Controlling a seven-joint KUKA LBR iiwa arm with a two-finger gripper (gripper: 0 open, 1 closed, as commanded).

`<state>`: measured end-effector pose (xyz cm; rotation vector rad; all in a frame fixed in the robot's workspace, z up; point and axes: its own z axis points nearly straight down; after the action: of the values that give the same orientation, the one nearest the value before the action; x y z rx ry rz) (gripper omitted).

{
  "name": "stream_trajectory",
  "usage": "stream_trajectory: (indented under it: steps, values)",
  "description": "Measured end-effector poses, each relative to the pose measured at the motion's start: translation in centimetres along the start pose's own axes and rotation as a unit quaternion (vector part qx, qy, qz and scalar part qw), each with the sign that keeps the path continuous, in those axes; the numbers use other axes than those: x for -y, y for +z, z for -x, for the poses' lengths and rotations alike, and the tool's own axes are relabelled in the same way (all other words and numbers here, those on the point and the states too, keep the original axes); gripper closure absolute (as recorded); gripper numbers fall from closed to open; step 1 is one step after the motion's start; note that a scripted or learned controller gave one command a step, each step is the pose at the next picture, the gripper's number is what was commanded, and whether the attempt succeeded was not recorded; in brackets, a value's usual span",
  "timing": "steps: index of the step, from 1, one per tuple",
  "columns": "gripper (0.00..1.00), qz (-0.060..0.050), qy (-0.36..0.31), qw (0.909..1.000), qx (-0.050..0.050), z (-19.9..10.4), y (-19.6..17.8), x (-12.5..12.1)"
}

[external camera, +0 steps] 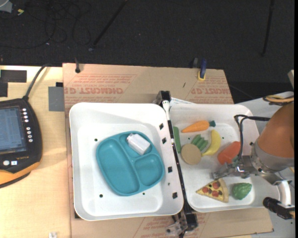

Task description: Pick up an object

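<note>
Lower right of frame, the claw [223,172] hovers low above the pizza slice [214,190], seemingly lining up; whether it is clenched I cannot tell.

Robotics lab, not home. My bench was flat brown printed cardboard sheet [139,86] with two shallow white plastic bins [84,133] clipped side by side. Grey handheld control pendant with lit screen [10,135] lay at left. Loose black cables [64,19] trailed over dark floor behind.
</note>
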<state>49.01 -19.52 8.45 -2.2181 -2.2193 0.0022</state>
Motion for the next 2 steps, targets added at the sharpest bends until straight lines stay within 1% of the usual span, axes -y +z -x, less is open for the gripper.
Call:
stream_trajectory:
  steps: [1,2]
  values:
    - [0.0,0.001,-0.002,1.0,0.0,-7.8,-0.3,-4.1]
    - [1.0,-0.001,0.002,1.0,0.0,-7.3,-1.3,-3.9]
